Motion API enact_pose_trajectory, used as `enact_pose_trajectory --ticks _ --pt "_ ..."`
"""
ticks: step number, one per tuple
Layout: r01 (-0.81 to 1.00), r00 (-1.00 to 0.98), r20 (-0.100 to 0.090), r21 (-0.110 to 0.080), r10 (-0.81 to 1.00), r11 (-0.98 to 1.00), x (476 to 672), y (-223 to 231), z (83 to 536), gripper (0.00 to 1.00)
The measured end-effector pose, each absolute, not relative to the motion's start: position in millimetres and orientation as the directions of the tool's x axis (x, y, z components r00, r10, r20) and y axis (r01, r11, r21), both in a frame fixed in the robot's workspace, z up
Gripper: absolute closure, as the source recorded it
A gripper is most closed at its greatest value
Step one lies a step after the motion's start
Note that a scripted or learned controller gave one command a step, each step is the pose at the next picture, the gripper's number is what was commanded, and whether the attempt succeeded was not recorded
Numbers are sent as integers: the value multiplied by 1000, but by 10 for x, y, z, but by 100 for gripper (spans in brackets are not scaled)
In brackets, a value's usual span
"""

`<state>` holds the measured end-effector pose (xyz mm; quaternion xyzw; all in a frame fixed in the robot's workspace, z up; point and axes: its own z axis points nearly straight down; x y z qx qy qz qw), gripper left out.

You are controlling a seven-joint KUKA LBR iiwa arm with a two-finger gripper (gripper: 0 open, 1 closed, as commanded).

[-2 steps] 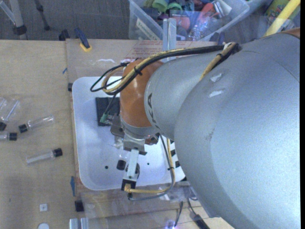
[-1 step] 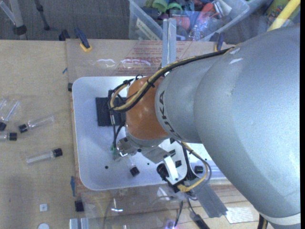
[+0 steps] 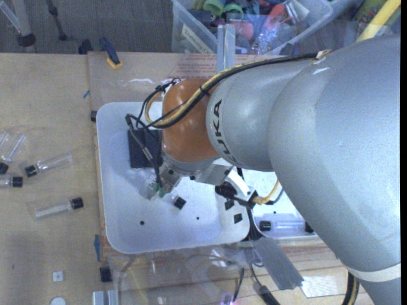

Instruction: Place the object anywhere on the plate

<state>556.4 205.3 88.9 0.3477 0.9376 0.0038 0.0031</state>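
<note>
Arm is reaching over the white bin; gripper is hanging low inside, its state impossible to tell; clear vials are lying on the bench beside it.

White bin serving as the plate: a shallow, rounded-corner tray lying flat on the bench in the lower left-centre of the frame, its right portion hidden beneath the arm. Its floor is pale and glossy, with two tiny dark specks near the lower middle. Object: a small item with a green and pale tint, resting on the bin floor near the centre of the visible area (its exact form is too small and blurred to identify). Just to its right and slightly lower lies a small black block, tilted, also on the bin floor and apart from the green item.
</note>
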Motion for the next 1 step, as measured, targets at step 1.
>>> enact_pose_trajectory --ticks 1 --pt "842 -539 -2 16 842 539 4838 1994 911 100"
